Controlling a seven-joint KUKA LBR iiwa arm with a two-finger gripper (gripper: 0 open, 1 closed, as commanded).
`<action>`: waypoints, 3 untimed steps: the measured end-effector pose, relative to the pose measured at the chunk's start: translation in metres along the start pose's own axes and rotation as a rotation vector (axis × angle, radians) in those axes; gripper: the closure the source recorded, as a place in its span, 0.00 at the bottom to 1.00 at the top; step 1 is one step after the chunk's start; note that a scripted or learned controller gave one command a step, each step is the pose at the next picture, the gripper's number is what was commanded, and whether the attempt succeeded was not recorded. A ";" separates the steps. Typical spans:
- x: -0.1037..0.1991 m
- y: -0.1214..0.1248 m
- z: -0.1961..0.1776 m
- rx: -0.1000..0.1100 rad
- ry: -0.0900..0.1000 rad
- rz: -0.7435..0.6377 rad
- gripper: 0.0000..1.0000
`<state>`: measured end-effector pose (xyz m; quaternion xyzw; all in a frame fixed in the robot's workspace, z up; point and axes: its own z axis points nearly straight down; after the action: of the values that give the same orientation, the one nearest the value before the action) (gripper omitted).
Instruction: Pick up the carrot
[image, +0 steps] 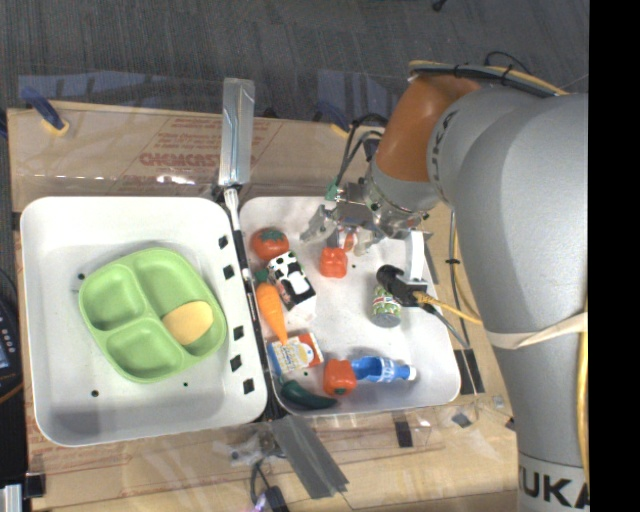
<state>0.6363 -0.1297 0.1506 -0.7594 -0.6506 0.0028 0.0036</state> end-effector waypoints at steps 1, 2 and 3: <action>0.001 0.001 -0.012 -0.002 0.001 -0.005 1.00; -0.012 -0.002 0.017 -0.024 0.008 0.328 1.00; -0.032 -0.019 -0.034 -0.008 -0.001 0.088 1.00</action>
<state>0.6129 -0.1580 0.1847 -0.7872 -0.6168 0.0005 0.0001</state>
